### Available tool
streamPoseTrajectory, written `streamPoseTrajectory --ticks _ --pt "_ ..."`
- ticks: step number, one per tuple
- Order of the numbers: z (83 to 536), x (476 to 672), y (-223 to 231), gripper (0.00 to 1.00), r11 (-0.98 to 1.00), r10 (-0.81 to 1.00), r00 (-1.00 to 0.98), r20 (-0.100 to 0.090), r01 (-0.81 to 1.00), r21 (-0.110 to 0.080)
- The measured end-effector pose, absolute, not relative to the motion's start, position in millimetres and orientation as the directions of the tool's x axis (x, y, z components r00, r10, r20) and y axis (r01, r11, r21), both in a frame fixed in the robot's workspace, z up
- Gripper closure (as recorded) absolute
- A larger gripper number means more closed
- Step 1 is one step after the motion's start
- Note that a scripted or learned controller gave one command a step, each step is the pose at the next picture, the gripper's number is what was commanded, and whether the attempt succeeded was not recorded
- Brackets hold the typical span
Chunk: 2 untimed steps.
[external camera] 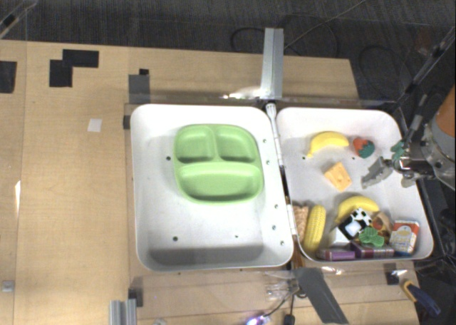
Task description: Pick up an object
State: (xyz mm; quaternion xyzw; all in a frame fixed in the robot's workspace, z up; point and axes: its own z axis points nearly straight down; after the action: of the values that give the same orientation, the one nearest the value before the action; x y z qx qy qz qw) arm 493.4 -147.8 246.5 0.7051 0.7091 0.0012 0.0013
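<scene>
Yellow cheese wedge (338, 175) lies alone in the right bin (296, 138), left of the pincer (379, 171). You cannot tell if the pincer is spread. Lower it straight over the wedge.

Wooden surface (71, 195) carrying two white bins side by side, left bin (153, 238) holding a green three-compartment plate (216, 162) near its middle, right bin (342, 118) beside it, black square markings (71, 65) toward the far left corner, black cables (335, 13) trailing over dark carpet behind.
</scene>
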Motion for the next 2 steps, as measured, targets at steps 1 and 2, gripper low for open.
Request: streamPoseTrajectory --ticks 1,2 --pt "136.6 568.3 -120.3 0.00 0.038 0.999 -0.038 0.000 0.999 0.003" --pt "175.3 530.8 -147.9 0.00 0.047 0.999 -0.047 0.000 0.999 0.005"
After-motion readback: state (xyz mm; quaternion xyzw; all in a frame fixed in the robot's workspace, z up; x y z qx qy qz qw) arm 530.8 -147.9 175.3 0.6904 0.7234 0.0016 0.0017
